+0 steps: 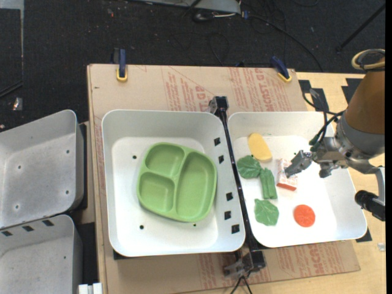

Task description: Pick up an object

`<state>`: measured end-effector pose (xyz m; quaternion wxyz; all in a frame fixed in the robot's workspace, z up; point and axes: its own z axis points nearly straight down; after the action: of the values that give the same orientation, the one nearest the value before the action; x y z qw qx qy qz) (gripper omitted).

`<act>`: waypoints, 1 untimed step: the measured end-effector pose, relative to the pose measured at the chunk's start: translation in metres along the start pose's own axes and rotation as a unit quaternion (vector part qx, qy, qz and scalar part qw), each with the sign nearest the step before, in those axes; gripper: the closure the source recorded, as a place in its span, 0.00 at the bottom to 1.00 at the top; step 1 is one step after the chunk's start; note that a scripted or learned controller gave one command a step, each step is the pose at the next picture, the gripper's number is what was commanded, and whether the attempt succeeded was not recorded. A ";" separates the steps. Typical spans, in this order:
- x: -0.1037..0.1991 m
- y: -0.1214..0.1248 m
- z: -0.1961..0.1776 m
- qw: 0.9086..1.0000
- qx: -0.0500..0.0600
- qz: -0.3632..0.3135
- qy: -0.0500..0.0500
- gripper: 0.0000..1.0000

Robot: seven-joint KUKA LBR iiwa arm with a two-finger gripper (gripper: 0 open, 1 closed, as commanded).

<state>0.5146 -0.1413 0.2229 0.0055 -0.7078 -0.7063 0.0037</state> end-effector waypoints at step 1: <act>0.000 0.003 -0.006 1.000 -0.006 -0.002 -0.001 0.00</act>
<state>0.5172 -0.1410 0.2290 0.0005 -0.7068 -0.7075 0.0002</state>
